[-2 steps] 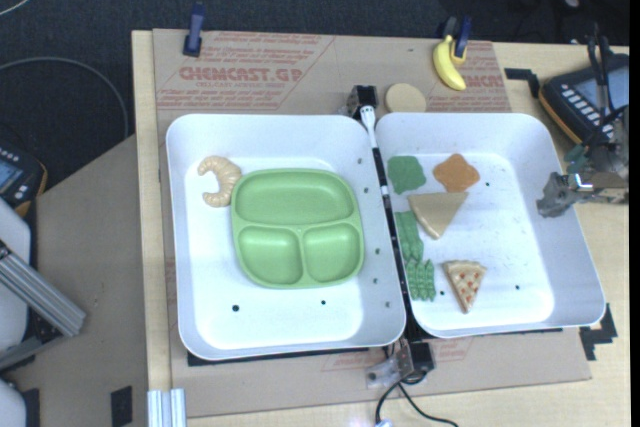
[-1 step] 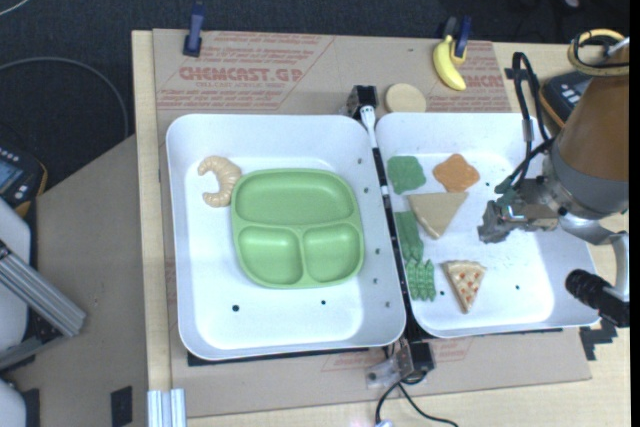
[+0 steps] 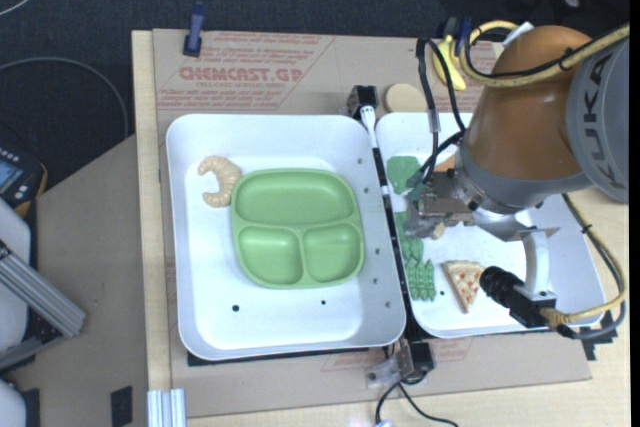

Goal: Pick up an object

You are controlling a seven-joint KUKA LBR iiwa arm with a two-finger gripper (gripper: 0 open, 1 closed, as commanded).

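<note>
My gripper hangs low over the left part of the right bin, just above several green pieces. One green toy lies behind it and another green ridged piece lies in front. A pizza slice toy rests near the bin's front. In the left bin sits a green divided plate with a tan croissant at its upper left. The wrist hides the fingers.
A black cylinder on the arm hangs over the right bin's front. Cables loop behind the arm. A clamp sits at the back between the bins, and a blue clip holds the cardboard's far edge.
</note>
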